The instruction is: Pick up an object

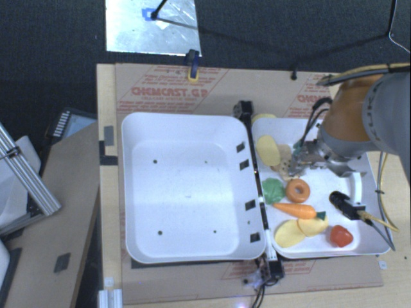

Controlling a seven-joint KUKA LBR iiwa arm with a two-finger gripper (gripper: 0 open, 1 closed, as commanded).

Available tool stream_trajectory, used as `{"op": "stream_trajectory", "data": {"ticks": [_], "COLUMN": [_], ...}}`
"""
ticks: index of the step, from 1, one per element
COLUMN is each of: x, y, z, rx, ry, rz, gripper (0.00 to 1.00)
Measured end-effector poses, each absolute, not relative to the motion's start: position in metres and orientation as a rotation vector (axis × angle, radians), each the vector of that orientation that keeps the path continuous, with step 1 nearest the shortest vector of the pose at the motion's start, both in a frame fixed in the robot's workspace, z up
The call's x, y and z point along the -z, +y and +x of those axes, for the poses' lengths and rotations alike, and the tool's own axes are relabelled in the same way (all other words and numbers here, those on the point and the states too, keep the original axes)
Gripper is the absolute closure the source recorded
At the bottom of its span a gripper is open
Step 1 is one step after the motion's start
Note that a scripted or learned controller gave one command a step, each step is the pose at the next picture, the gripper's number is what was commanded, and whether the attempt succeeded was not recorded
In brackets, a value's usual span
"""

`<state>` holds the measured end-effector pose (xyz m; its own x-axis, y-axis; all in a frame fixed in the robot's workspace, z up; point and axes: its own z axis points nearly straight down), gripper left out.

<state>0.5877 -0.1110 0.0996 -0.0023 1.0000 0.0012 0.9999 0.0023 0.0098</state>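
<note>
The right white bin (369,172) holds several toy foods. A pale yellow oval piece (268,149) lies at its upper left. Below it are a green leafy piece (273,190), an orange ring (297,190) and a carrot (295,210). Two yellow slices (290,233) sit at the front, with a red piece (341,236) to their right. My gripper (296,163) reaches down into this bin from the right, just right of the yellow oval and just above the orange ring. Nothing visibly sits in it.
The left white bin (128,172) sits beside the right one, joined by black clips (252,204) along the shared wall. Both rest on a cardboard sheet (167,88). A blue-and-yellow clamp (192,66) stands at its far edge.
</note>
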Motion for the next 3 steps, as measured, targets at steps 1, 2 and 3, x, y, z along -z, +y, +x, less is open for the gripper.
{"op": "stream_trajectory", "data": {"ticks": [1,2,3], "x": [-0.216,-0.451,-0.541], "y": [-0.087,-0.010,0.089], "z": [0.548,0.530,0.508], "rx": [-0.008,-0.025,-0.019], "ry": [2.224,2.224,2.234], "rz": [2.213,2.199,2.200], "gripper": [1.00,1.00,1.00]}}
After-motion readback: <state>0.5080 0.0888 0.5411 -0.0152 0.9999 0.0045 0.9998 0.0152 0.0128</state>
